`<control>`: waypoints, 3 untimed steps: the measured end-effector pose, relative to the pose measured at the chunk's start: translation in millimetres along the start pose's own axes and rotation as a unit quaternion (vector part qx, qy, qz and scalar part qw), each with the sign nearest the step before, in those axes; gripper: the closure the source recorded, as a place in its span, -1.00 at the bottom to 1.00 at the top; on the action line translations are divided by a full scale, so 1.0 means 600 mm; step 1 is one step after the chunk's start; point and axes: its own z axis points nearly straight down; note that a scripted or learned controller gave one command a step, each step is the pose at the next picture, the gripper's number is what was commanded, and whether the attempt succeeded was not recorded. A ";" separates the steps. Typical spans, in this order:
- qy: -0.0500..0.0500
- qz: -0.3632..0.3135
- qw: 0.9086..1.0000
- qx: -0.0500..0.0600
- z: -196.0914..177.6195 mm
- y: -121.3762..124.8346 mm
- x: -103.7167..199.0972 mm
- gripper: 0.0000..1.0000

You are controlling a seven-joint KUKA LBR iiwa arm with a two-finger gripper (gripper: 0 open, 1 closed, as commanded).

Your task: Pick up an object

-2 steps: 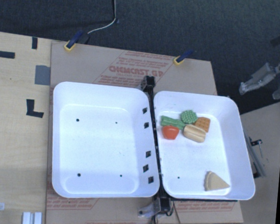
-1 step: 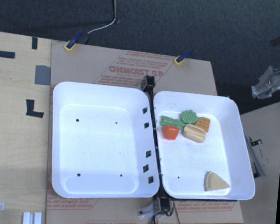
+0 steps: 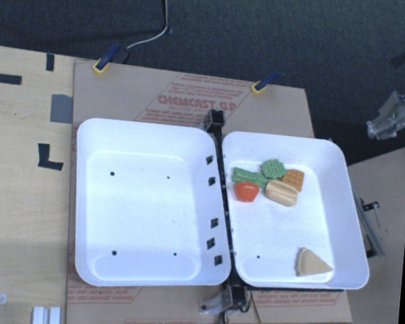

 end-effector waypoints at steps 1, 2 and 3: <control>-0.001 0.000 1.000 0.000 -0.017 0.001 0.000 1.00; 0.001 0.004 1.000 -0.001 -0.032 -0.059 -0.085 1.00; 0.003 0.003 1.000 0.007 0.191 -0.025 -0.163 1.00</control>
